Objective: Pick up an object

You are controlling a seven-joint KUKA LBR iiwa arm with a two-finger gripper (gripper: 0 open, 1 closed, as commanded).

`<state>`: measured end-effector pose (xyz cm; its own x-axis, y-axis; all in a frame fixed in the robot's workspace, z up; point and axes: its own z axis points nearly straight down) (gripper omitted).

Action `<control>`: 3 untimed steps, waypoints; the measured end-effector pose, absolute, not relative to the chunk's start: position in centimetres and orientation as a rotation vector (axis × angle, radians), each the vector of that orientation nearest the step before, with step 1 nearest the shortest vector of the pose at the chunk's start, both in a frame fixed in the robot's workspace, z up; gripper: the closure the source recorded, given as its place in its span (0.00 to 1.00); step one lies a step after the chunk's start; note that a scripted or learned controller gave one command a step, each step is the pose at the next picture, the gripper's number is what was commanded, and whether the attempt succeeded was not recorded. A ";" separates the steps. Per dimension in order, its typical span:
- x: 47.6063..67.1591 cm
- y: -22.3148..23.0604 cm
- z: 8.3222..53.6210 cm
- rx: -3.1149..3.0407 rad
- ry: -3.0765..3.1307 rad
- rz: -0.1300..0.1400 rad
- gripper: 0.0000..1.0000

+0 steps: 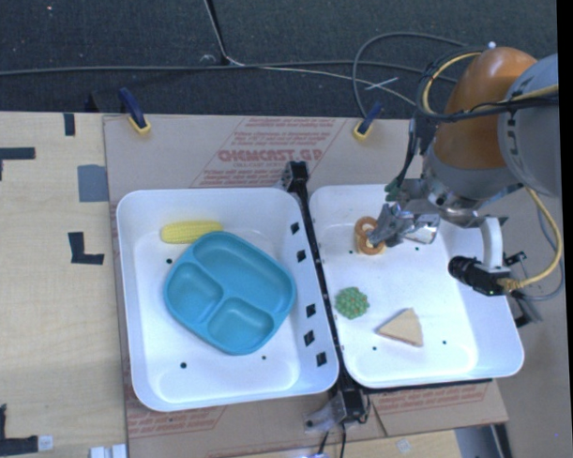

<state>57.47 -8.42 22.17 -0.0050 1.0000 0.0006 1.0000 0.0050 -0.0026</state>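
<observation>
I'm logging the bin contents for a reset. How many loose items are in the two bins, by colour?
Yellow: 1, corn cob
Blue: 1, divided plate
Green: 1, broccoli
Tan: 2, pretzel and sandwich wedge
Total: 5

Two white bins (138, 275), one blue tray (230, 291), one corn cob (191, 232), one pretzel (367, 237), one broccoli floret (351, 303), one sandwich wedge (401, 327).

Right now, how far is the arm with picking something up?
Done: the gripper has reached the right bin and sits at the pretzel. In hand: nothing clearly; whether its fingers hold the pretzel cannot be told. Left: grasp and lift. The broccoli and sandwich lie untouched.
</observation>
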 end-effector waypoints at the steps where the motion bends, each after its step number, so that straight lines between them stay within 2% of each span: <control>1: 56.5 -2.1 22.4 -2.211 -2.228 0.000 1.00; 3: 54.2 7.3 23.2 -2.212 -2.228 0.000 1.00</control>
